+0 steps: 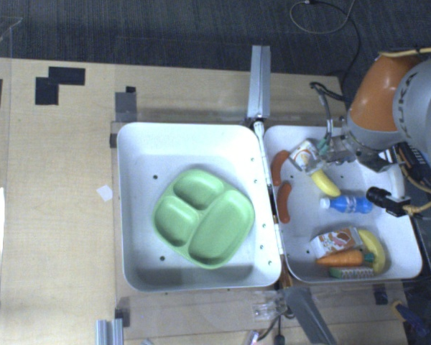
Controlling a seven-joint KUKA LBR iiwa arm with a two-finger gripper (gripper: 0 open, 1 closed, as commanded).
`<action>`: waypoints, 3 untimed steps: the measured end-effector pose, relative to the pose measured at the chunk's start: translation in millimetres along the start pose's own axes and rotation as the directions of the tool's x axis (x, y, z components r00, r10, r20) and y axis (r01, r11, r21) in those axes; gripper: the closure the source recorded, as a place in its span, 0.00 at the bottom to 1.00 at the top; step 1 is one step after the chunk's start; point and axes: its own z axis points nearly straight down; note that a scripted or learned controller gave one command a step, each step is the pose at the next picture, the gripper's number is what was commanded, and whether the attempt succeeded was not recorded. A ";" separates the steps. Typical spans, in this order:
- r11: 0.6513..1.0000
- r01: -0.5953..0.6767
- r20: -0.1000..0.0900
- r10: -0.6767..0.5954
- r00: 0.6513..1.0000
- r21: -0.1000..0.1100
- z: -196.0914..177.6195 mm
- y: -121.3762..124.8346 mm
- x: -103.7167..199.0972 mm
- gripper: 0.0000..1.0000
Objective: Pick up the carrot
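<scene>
The carrot (340,259) is orange and lies flat near the front of the right bin (302,264), between a juice pouch (333,241) and a banana (374,250). My gripper (332,149) hangs over the back of that same bin, well behind the carrot and beside a small white packet (303,155). Nothing shows between its fingers.
The right bin also holds two red sausages (283,201) along its left wall, a second banana (325,182) and a blue bottle (349,205) in the middle. A green divided plate (204,217) lies in the left bin (140,192). A metal post (259,85) stands behind the bins.
</scene>
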 end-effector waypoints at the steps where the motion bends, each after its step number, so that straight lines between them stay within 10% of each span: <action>1: 0.996 -0.082 0.000 0.082 0.997 0.016 -80.6 24.0 -52.5 1.00; 2: 0.915 -0.403 0.004 0.403 0.915 0.018 -116.8 13.7 39.4 1.00; 3: 0.947 -0.320 0.002 0.320 0.948 0.021 -93.9 -26.1 109.3 1.00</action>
